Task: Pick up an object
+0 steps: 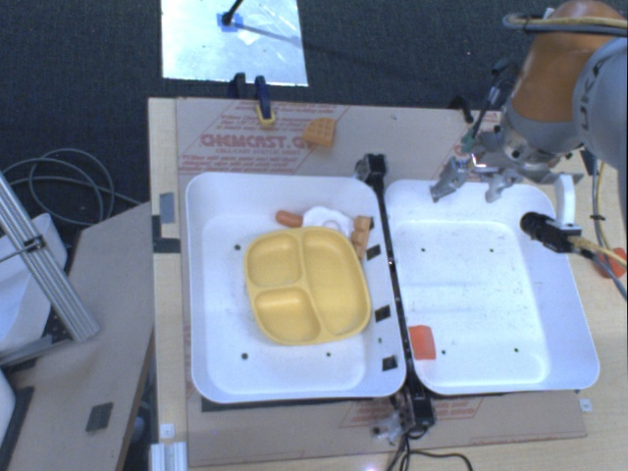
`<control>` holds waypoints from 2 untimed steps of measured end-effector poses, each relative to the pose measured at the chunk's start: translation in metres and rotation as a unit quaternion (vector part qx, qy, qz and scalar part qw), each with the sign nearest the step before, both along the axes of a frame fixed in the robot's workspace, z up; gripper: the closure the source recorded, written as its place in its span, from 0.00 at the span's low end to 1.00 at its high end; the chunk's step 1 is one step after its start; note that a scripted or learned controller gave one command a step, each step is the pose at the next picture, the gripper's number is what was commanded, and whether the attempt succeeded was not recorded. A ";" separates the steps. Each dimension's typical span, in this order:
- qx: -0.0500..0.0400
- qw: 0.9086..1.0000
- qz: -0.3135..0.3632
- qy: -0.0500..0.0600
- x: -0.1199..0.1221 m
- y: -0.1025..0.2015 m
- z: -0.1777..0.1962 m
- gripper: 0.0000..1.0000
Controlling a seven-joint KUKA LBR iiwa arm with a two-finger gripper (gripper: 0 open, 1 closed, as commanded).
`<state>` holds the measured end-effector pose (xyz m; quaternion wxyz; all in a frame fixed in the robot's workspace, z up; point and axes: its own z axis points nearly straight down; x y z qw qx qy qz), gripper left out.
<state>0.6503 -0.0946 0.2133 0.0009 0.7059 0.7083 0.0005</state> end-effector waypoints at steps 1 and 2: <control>0.000 1.000 0.001 -0.002 0.001 0.000 0.012 1.00; 0.000 1.000 0.002 -0.002 0.007 0.020 0.051 1.00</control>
